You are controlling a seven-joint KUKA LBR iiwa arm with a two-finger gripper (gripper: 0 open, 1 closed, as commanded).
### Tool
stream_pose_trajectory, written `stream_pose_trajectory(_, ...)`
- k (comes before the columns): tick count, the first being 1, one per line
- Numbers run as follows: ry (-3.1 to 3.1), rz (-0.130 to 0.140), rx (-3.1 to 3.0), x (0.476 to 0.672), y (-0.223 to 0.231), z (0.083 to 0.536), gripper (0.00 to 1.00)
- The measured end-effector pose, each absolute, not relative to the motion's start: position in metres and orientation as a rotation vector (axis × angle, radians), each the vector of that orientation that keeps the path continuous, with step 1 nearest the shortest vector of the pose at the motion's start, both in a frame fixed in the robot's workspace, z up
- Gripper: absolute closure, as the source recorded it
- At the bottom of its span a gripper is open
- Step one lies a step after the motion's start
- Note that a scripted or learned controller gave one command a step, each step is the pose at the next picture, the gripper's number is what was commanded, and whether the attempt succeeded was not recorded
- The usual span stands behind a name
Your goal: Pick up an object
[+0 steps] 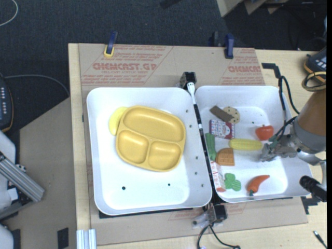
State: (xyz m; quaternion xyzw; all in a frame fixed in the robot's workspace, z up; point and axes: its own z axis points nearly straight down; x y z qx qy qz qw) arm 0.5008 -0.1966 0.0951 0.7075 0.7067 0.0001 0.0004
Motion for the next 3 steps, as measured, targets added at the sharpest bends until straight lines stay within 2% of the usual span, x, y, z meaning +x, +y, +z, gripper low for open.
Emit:
stream_pose_trajectory(2, 2.217, 0.003, 2.216, 0.513, -0.213, 0.2, 1.0)
stream_pose_trajectory(3, 2.219, 0.002, 2.217, 0.514, -0.213, 0.227, 1.0)
